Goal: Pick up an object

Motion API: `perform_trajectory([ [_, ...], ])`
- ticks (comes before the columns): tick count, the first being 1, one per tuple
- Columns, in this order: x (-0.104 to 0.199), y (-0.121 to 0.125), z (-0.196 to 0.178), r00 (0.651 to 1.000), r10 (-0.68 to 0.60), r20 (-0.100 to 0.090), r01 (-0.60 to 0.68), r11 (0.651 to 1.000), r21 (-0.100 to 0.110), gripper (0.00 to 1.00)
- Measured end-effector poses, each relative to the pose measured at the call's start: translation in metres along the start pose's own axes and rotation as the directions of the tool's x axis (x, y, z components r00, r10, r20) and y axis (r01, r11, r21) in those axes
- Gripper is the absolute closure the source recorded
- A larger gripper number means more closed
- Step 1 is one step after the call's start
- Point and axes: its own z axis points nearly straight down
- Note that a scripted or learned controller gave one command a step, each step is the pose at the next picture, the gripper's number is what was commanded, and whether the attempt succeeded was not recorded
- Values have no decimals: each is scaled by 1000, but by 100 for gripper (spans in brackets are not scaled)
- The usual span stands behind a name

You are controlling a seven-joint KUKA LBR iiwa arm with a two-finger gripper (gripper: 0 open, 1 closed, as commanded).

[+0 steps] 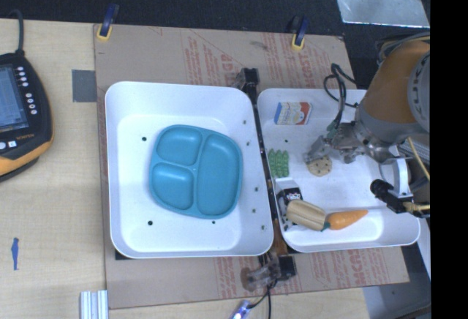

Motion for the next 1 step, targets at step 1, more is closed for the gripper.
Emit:
perform_trajectory([
  [1,-1,1,-12,1000,-2,2,2,1000,-3,100],
])
